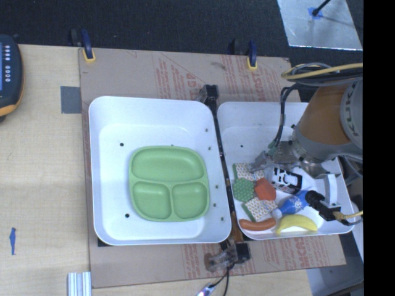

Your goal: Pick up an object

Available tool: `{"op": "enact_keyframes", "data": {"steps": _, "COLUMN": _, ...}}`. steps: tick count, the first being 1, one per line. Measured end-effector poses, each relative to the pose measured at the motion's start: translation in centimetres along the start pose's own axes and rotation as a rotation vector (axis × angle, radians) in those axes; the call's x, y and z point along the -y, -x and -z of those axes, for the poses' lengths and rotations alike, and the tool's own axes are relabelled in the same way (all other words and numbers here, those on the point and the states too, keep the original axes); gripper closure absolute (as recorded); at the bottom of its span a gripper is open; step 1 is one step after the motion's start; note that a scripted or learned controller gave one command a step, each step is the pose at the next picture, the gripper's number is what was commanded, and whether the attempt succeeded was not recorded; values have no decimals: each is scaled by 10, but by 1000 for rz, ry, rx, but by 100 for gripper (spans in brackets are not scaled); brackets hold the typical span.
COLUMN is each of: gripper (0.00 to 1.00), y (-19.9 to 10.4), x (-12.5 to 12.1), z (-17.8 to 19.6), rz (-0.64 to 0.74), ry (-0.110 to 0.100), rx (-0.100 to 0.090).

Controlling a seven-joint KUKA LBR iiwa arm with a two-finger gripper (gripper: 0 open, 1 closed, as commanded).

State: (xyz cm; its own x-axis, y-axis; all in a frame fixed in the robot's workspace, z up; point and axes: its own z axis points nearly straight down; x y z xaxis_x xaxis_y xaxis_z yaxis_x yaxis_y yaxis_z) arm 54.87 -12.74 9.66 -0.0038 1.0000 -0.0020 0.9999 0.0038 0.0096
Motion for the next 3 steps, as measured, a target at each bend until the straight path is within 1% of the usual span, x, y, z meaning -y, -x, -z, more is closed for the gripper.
{"op": "enact_keyframes", "data": {"steps": 1, "gripper": 0, "y": 86, "x": -72, "z": 0, "rz": -1, "ry": -1, "rx": 2}}
{"op": "enact_keyframes", "data": {"steps": 2, "gripper": 0, "y": 86, "x": -109, "z": -2, "rz": 0, "ry": -6, "rx": 0}}
{"op": "enact_keyframes", "data": {"steps": 3, "gripper": 0, "y": 85, "x": -9, "z": -1, "rz": 0, "ry": -5, "rx": -1}}
